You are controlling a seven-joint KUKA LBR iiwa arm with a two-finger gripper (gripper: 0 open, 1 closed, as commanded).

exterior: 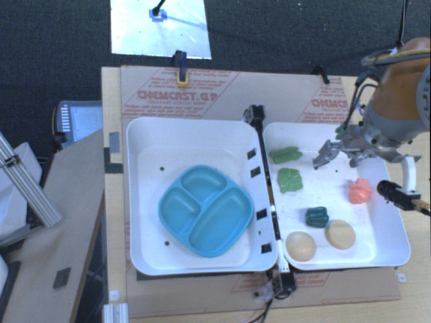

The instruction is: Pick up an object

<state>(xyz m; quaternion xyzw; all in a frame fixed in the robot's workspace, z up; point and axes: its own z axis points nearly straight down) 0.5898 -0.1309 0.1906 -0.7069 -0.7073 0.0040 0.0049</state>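
Hovered at the right of the frame over the right bin (387, 251), end effector (328, 155) with fingers spread and gripping nothing, above a pink object (359, 191), dark green pepper (316, 216), two tan rounds and green pieces; blue divided plate (205, 210) in the left bin (145, 247).

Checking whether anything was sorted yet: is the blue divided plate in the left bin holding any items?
Empty. The blue divided plate lies flat in the left bin, and all three compartments show bare blue.
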